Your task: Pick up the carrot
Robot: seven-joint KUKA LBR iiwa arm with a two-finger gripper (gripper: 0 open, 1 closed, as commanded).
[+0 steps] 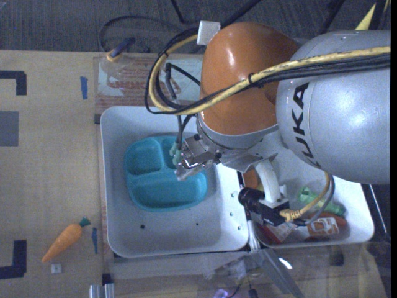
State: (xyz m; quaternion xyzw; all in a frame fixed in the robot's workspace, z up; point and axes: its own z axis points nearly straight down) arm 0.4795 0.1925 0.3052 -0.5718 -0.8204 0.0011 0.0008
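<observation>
Lying outside bins: carrot (62, 241)

My arm (335, 104) is glossy grey with a fat orange band (245, 73) above the wrist, and black KUKA lettering (299, 120) runs down the shell. Yellow and black cables (186, 42) loop along it, with a white tag up top.

orange carrot (62, 242), blue tray (155, 182), white bin (118, 185)
</observation>
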